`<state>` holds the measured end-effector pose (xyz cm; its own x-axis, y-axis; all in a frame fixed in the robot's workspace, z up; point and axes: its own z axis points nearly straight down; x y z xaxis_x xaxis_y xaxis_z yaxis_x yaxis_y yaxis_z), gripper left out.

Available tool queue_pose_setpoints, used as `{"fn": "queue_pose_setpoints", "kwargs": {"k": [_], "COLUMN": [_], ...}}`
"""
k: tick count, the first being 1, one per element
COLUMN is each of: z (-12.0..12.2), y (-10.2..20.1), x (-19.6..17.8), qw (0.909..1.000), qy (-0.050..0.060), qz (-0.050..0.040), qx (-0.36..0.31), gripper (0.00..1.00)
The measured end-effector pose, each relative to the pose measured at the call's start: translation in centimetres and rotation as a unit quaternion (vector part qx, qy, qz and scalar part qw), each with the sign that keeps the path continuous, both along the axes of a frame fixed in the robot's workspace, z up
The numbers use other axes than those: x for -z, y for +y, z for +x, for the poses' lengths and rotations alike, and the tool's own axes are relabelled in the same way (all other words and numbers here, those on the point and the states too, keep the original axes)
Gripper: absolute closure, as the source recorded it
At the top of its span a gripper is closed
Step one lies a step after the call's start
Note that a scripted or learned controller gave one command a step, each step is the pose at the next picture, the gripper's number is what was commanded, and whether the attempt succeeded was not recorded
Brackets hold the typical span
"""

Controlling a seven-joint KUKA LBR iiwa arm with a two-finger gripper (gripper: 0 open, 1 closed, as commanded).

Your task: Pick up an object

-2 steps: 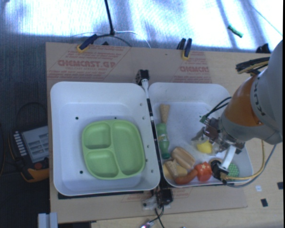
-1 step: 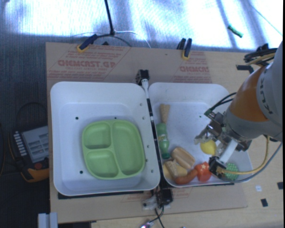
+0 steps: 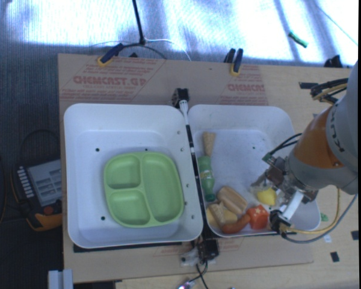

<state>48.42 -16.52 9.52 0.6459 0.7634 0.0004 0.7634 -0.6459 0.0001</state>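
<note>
The gripper (image 3: 275, 205) is hanging low at the right bin's (image 3: 240, 116) five o'clock corner, over a yellow lemon-like toy (image 3: 266, 195); whether it is grasping anything, I cannot tell. Crowding is the risk: the red pepper toy (image 3: 258, 216) and hot dog toy (image 3: 231, 200) are lying close at eight o'clock, so a descent could nudge them. The left bin (image 3: 78, 161) is holding a green divided plate (image 3: 143, 188); an ice-cream cone toy (image 3: 209, 141) is sitting at eleven.

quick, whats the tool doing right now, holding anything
Tool: low over the right bin, beside the yellow toy and the red pepper; cannot be told whether it is open, shut or holding anything.
</note>
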Motion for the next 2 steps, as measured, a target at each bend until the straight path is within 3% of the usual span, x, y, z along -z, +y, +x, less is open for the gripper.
{"fn": "queue_pose_setpoints", "kwargs": {"k": [1,2], "z": [0.2,-0.1], "y": [1.9,12.5], "x": [0.3,-8.9], "qw": [0.9901,0.9973], "qy": [-0.006,0.001], "qz": [-0.0110,0.0003], "qx": [-0.140,-0.073], "gripper": [1.00,1.00]}}
